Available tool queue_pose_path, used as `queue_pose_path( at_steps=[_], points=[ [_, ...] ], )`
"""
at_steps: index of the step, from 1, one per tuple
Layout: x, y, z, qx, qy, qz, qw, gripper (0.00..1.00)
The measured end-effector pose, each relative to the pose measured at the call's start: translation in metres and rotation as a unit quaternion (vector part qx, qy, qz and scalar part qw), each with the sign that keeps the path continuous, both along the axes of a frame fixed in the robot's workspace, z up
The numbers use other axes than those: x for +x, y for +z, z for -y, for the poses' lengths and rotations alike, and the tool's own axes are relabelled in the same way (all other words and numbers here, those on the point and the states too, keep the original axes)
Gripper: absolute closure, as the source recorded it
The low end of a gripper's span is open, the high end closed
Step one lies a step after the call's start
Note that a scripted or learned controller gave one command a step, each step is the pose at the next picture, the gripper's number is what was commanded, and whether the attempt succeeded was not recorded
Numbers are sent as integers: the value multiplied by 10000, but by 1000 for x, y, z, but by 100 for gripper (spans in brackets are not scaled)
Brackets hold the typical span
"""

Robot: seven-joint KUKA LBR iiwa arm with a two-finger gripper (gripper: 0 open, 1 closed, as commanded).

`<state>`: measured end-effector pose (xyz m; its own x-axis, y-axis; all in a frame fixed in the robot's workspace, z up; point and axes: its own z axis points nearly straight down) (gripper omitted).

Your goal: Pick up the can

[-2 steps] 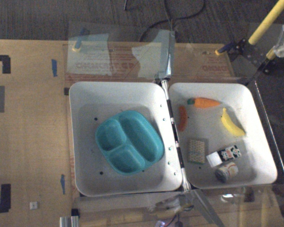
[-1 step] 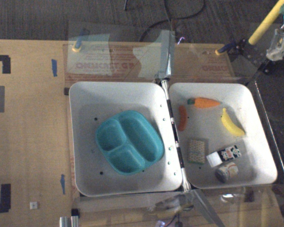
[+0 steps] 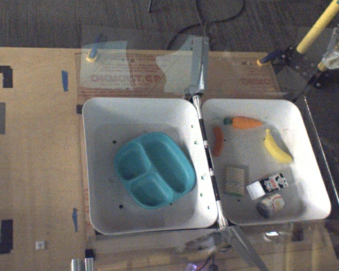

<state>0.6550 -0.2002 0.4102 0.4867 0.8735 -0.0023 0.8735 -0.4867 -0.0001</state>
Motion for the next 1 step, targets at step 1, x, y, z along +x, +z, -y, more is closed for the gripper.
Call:
queue_pose_path(
  at_steps=[1],
  points=[
    [14,22,-29,0,-819,-2,9966,100]
  ],
)
